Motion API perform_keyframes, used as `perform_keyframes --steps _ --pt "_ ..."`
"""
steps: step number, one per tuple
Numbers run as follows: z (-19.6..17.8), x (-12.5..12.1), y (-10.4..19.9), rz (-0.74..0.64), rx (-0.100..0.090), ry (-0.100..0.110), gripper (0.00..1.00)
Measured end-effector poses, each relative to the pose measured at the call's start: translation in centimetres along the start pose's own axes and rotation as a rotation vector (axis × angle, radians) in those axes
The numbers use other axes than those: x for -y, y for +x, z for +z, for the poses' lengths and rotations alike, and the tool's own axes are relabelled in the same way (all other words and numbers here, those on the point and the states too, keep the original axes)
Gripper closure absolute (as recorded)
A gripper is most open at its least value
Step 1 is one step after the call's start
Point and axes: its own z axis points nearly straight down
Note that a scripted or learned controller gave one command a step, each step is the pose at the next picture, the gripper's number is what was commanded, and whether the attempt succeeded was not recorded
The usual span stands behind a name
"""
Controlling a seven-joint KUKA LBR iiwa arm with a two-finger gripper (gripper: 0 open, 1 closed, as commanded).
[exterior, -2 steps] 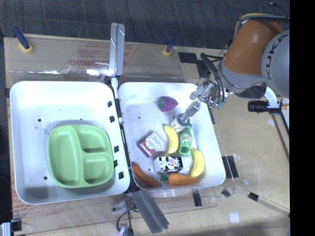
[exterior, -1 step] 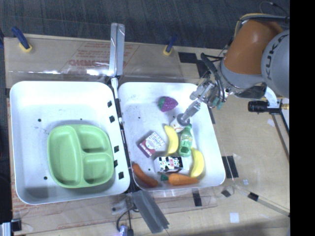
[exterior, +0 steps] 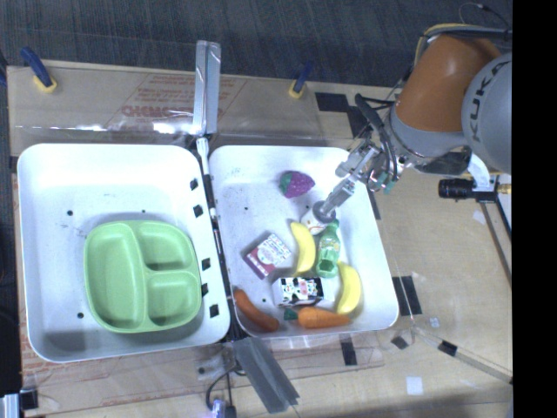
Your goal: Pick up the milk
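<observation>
While the green tray [exterior: 139, 274] sits in the bin left of the milk [exterior: 301, 291], the milk lies between two bananas [exterior: 304, 246], just above a carrot [exterior: 324, 319]. Up and right of the milk, the claw [exterior: 325, 207] hovers over a green bottle [exterior: 328, 247]; I cannot tell how far open it is.

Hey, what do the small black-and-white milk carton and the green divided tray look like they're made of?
The small black-and-white milk carton looks like printed paperboard or a plastic imitation: boxy, flat faces, cow-patch print; too small to settle which. The green divided tray looks like moulded plastic with a matte finish: uniform pale green, rounded compartment walls, soft sheen.
</observation>
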Motion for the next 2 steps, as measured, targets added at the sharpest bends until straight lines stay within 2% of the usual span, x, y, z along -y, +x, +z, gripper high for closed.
perform_keyframes --steps 2 --pt "0.00 0.00 0.00 0.000 0.000 0.000 0.00"
